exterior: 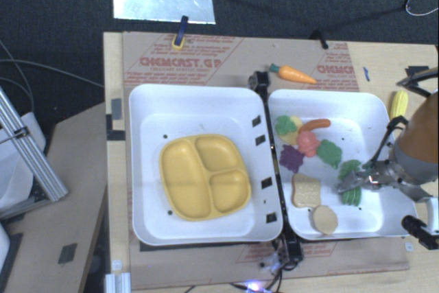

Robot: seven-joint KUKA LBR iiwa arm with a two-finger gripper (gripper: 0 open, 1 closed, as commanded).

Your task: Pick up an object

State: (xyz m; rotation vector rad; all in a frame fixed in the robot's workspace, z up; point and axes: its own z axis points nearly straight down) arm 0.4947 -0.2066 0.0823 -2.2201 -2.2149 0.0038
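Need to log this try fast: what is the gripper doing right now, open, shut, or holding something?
Gripper: low in the right white bin, right at the dark green toy vegetable; whether it grips it cannot be told.

The arm [420,141] comes in from the right edge of the frame, a little below mid-height. Its orange band shows as a rounded brownish mass at the far right, with the grey wrist section just beneath it. From there the wrist slopes down and to the left, ending in the gripper [348,182] at the lower right of the frame. The gripper's metal tip points leftward and slightly down, low over the surface beneath it. A thin dark cable loops from the upper right side of the wrist down to the gripper body. The tip is small and blurred, so how the jaws stand cannot be made out.
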